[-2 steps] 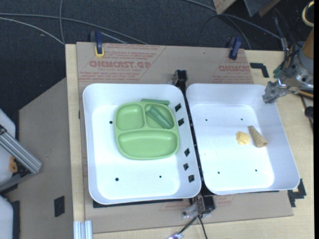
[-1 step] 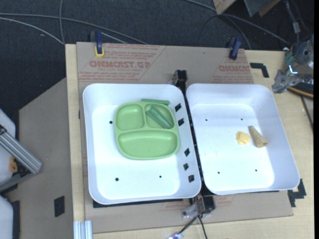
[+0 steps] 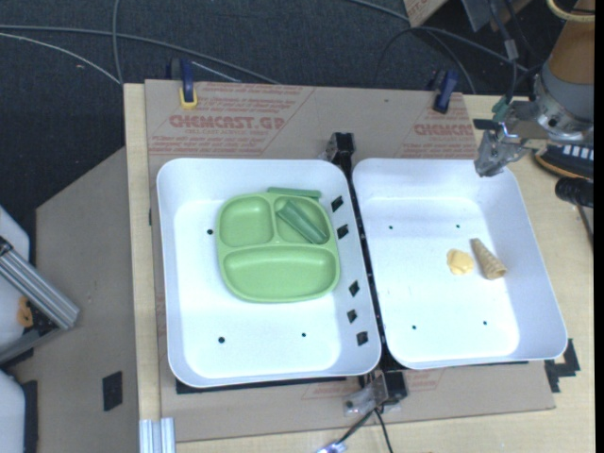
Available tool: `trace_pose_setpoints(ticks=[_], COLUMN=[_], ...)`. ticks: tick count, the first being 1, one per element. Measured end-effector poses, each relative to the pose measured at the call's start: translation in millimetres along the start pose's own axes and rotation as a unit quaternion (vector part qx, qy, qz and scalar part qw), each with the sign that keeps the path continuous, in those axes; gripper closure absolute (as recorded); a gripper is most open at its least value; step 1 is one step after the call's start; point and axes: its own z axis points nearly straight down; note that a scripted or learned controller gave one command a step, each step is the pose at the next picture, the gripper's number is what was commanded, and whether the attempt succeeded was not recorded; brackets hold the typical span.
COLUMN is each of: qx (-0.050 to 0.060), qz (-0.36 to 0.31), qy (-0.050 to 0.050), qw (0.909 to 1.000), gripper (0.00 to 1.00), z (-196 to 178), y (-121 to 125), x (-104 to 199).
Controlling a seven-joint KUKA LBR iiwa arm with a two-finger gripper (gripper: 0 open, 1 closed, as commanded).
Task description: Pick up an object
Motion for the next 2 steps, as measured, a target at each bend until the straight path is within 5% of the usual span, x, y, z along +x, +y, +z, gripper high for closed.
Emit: trace_pose_setpoints(ticks=[2], qx=[0.001], qz=[0.000], qy=[0.000], qw=[1.0000], gripper=[1.00], z=[22.2], y=[-9.8], x=[103.6])
